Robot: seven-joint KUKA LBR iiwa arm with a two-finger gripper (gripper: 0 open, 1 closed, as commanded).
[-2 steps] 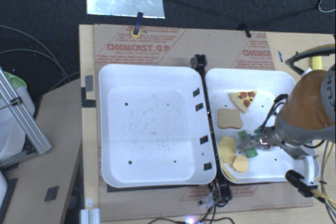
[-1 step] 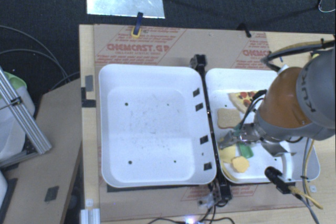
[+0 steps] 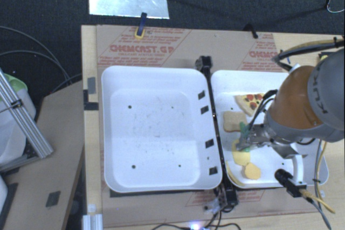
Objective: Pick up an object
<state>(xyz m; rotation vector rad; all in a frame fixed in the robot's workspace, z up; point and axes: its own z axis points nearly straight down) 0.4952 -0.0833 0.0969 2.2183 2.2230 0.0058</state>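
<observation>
The arm reaches into the right bin [image 3: 226, 83] from the right, its orange band over the bin's middle. My gripper [image 3: 245, 139] points down at the left part of that bin, just above a yellow toy piece [image 3: 241, 158]. A tan cracker-like piece [image 3: 232, 120] lies just behind the gripper, and a pizza slice toy [image 3: 249, 100] lies further back. A round yellow-orange piece [image 3: 252, 171] sits near the bin's front wall. Nothing is visibly lifted.
The left bin [image 3: 156, 129] lies beside the right one, with a black divider with clips [image 3: 211, 116] between them. Cardboard [image 3: 178, 46] lies under both bins. Cables [image 3: 302, 51] arch over the arm at the back right. A metal frame [image 3: 21, 121] stands at the left.
</observation>
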